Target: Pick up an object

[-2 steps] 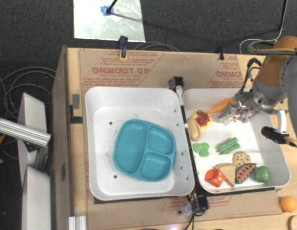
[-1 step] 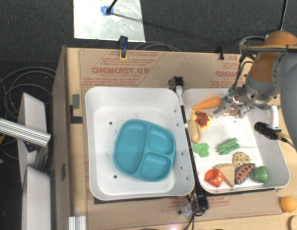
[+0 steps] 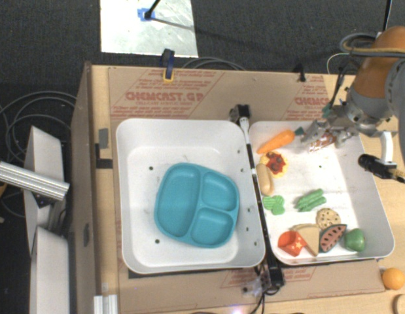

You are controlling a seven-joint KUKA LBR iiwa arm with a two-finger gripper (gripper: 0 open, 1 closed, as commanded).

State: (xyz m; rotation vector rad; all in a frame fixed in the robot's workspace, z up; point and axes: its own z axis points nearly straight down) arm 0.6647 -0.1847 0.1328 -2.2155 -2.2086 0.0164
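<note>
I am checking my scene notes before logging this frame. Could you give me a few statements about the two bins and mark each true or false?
1. The blue divided tray lies in the left bin. True.
2. The carrot lies in the left bin. False: it lies in the right bin, near its far left corner.
3. The gripper is over the right bin's far edge. True.
4. The watermelon slice lies beside the carrot. False: it lies near the bin's front, beside the green ball.
</note>
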